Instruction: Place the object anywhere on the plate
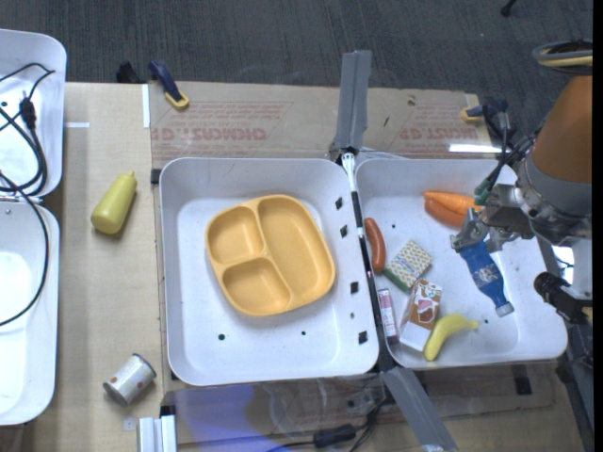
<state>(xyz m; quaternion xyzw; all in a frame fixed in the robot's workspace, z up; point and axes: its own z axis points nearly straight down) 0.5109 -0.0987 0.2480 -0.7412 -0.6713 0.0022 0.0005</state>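
- Gripper: you will find it low over the right bin, hanging from the grey arm with its orange band. You cannot tell how the jaws stand; the wrist body and cabling hide them from this slant.
- Blue tube: directly under and just below the jaws, lying flat, its white cap end pointing away from them toward the bin's near right corner. Its upper end meets the gripper's tip, but you cannot confirm it sits between them.
- Carrot: just beside the jaws on their far left, possibly touching the gripper body.
- Object to move: not named in the task. By position, judge it to be the blue tube, with the carrot as the other candidate.
- Other stock, left of the jaws: patterned packet, sausage, small carton, banana.
- Plate: yellow, three compartments, bare, in the left bin, well apart from the jaws to their left.
- Step in hand: judge this the pick stage. Nothing is on the plate, so the transfer is not yet begun.
- Next move calls for: a firm closure on the tube, a clean lift clear of the carrot, then travel left over the divider between the bins to any compartment.
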